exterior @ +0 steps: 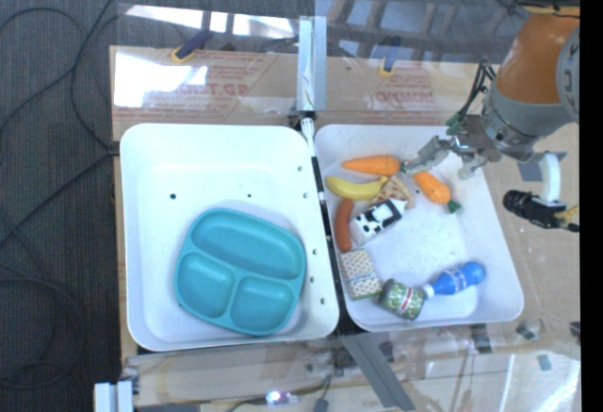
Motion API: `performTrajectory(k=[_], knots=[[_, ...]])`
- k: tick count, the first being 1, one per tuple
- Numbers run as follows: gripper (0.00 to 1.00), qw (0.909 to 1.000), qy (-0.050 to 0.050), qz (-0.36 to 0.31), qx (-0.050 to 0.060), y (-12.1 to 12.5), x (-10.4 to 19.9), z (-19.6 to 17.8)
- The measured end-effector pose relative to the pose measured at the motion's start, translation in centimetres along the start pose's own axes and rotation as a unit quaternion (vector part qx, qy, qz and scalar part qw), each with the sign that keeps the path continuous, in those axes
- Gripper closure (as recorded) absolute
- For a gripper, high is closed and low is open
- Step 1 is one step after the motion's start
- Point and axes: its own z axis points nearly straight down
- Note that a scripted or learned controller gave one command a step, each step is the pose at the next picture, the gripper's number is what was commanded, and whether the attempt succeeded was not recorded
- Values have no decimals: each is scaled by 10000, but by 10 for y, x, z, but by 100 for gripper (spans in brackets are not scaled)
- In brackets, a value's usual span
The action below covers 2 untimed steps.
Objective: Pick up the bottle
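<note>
The bottle (456, 280) is blue with a white neck and lies on its side near the front right corner of the right bin (499, 240). My gripper (441, 161) hangs over the back of that bin, well behind the bottle, with its fingers spread open. Nothing is held between them. A small carrot (432, 187) lies just in front of the gripper.
The right bin also holds a large carrot (371, 164), a banana (352, 186), a sausage (343, 222), a black-and-white cow toy (379, 217), a patterned block (359, 272) and a green can (402, 299) touching the bottle's neck. A teal divided plate (241, 271) sits in the left bin (151, 174).
</note>
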Motion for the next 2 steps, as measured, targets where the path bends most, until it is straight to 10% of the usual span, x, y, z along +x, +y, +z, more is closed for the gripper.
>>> performTrajectory(k=[1, 2], knots=[[0, 9971, -23, -761, -5, 9, -8, -15], [0, 9965, -2, -834, -13, -78, -26, 117]])
